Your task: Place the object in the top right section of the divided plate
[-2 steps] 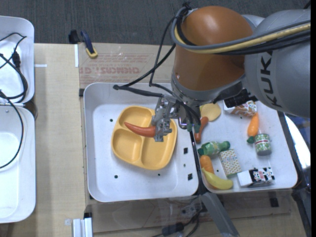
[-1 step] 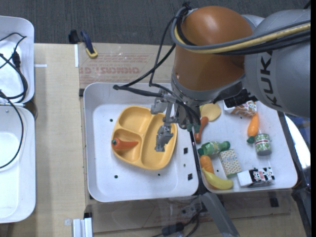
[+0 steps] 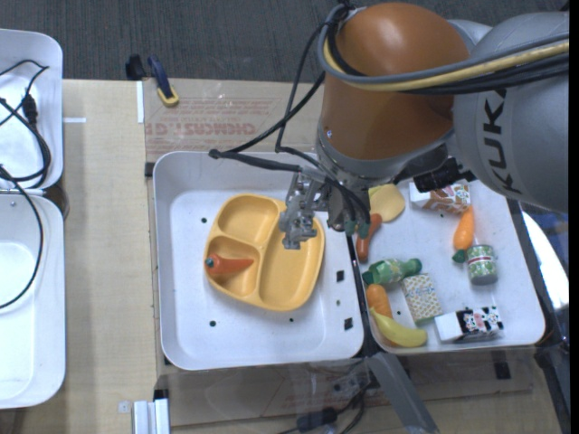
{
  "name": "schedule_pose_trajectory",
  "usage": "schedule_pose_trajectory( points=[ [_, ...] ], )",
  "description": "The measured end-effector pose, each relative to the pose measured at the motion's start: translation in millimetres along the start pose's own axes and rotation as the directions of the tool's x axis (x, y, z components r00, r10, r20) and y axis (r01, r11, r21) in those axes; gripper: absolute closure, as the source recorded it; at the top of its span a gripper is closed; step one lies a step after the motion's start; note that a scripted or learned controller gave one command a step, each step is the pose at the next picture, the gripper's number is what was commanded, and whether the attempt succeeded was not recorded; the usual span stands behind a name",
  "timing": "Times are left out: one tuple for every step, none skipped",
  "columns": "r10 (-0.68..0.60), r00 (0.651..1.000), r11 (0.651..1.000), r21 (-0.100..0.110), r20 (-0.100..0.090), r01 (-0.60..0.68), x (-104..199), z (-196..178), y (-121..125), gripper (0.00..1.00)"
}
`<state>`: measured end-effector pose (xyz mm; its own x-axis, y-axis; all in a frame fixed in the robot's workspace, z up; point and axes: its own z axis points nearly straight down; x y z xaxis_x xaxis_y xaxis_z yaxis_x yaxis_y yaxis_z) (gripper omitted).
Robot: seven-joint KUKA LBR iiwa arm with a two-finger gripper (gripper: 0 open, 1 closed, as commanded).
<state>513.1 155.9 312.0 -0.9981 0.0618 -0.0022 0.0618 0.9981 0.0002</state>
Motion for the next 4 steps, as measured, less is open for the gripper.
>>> schedule_pose_trajectory(
  points=[
    [-0.153,0.988,0.988,0.0,0.001,0.153,30.8,-127.8,-43.8,1.0],
    [-0.558,0.83,0.83,0.0,0.002,0.558,21.1,-130.1,-81.0,1.0],
    [-0.589,0.808,0.808,-0.001,0.0,0.589,12.9,-63.8,-67.3,1.0],
    [-0.589,0.808,0.808,-0.001,0.001,0.589,12.9,-63.9,-67.2,0.0]
  ],
)
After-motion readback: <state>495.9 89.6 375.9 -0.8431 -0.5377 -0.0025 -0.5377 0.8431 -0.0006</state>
